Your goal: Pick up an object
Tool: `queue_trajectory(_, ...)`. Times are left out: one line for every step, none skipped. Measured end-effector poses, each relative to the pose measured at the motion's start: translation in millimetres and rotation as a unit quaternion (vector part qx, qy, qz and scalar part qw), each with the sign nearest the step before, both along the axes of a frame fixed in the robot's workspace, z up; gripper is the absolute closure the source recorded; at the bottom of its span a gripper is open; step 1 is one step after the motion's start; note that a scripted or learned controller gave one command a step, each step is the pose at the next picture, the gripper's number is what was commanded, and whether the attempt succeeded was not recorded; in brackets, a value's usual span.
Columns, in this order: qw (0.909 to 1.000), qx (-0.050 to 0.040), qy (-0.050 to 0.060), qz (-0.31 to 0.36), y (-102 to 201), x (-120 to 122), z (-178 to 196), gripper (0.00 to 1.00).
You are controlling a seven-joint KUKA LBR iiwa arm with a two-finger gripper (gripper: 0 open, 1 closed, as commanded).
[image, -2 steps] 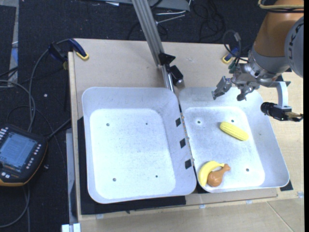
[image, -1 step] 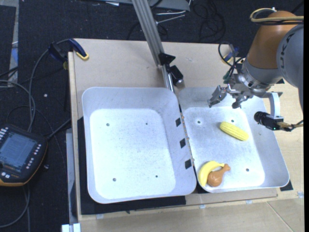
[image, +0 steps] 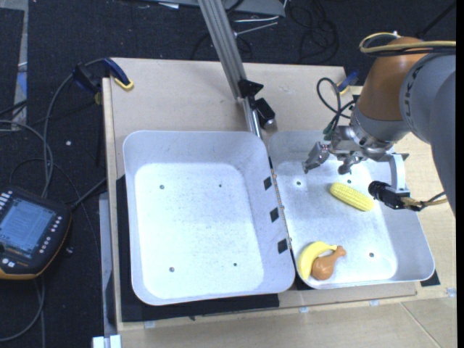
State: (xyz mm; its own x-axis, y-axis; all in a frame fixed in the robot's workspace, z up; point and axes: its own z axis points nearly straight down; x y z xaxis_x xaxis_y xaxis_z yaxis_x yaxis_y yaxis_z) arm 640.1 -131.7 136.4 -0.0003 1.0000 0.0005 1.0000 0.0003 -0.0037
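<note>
Two white bins (image: 196, 158) side by side, one corn cob (image: 351, 196), one banana (image: 313, 252), one chicken drumstick (image: 326, 263), one robot arm (image: 413, 85), one handheld control pendant (image: 27, 230), one clamp (image: 109, 75).

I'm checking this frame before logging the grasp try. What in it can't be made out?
- Gripper: small in the camera view, with the wrist crowding it from above; nothing shows between its fingers.
- Banana: partly covered by the orange drumstick-shaped toy lying on it.
- Arm: cut off by the right edge.
- Corn cob: too small to read its surface detail.
</note>
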Motion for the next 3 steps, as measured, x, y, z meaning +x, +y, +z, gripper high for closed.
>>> queue_trajectory(1.0,-0.0004,-0.002,0.0,0,1,13,1.0)
queue_trajectory(1.0,-0.0006,-0.005,0.0,3,3,75,1.0)
queue_trajectory(1.0,-0.0005,-0.004,0.0,9,9,120,1.0)
